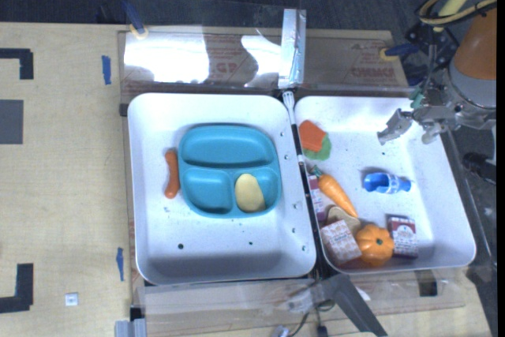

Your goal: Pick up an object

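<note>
Your gripper (412, 125) hangs with fingers apart and nothing between them; the blue bottle (386, 184) lies below, unpicked.

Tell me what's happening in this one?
A robot arm reaches in over the right bin, its tool hovering above the bin's far right part with nothing between its fingers. Below it lie a blue bottle, a carrot and a small pumpkin. The left bin holds a blue divided tray with a yellow potato-like item.
</note>
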Controlling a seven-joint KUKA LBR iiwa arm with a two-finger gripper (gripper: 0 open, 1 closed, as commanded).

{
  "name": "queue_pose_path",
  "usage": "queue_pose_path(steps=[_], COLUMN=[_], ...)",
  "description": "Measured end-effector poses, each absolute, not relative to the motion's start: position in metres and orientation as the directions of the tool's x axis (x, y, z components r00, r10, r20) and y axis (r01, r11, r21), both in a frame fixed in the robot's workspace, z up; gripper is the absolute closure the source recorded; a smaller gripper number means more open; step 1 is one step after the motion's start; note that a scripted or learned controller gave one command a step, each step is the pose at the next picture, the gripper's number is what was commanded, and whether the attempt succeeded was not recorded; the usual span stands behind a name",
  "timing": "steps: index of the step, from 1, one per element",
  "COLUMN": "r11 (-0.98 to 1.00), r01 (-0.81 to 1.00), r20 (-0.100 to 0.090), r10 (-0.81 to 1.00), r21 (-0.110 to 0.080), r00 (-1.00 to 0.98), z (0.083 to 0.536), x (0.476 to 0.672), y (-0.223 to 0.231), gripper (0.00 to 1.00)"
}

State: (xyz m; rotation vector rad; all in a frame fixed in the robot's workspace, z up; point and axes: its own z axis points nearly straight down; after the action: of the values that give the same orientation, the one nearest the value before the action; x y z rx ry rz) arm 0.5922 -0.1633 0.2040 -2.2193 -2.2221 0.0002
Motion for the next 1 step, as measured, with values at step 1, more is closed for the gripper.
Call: queue_pose_path(steps=[1], r11=[-0.051], r01=[0.999], r20=[-0.001], r10=[0.999], r21=[0.007], r00=[0.051], z=[0.0883], x=[0.5896], y=[-0.1703], gripper=[0.0])
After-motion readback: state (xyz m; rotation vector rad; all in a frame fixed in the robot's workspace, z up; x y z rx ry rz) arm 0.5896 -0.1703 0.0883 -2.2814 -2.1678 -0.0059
